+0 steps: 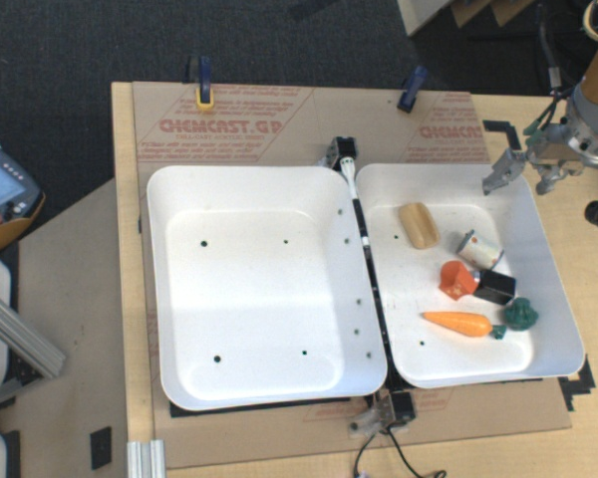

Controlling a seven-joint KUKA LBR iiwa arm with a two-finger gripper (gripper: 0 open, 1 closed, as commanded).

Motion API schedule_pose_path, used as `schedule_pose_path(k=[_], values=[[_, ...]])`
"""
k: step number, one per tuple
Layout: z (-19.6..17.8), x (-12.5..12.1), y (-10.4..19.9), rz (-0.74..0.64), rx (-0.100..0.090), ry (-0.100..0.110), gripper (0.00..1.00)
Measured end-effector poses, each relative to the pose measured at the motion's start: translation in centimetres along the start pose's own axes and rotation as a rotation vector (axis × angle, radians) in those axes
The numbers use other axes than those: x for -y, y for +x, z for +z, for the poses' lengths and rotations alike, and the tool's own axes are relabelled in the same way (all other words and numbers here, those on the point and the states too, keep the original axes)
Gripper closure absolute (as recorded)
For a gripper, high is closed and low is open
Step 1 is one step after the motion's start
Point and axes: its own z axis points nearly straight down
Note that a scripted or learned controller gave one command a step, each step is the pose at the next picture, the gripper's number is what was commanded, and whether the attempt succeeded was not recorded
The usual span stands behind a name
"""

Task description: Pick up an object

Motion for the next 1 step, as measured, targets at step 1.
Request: schedule_pose_path(k=[1], values=[[11.98,2.74,1.75,0.000,-0.004,0.011,0.00]])
